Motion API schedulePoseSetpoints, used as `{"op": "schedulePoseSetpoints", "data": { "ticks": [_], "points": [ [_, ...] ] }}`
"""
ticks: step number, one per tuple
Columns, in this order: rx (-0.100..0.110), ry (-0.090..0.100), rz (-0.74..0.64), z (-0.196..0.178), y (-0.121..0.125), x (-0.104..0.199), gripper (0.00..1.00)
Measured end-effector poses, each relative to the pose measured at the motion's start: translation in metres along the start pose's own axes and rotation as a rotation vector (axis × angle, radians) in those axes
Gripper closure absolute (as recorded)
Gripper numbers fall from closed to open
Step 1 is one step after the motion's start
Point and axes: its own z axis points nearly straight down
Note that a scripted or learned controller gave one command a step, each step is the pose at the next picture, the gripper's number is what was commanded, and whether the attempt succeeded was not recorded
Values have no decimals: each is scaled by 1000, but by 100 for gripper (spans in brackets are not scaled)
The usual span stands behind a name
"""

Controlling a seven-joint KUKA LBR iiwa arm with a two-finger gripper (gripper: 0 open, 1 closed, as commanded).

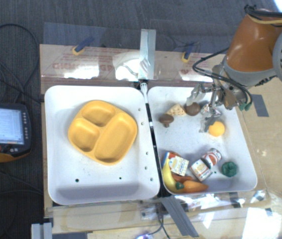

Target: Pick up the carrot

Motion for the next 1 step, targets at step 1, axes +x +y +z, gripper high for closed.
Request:
{"op": "schedulePoseSetpoints", "data": {
  "ticks": [1],
  "points": [
    [4,-7,-438,-123,21,0,0]
  ]
}}
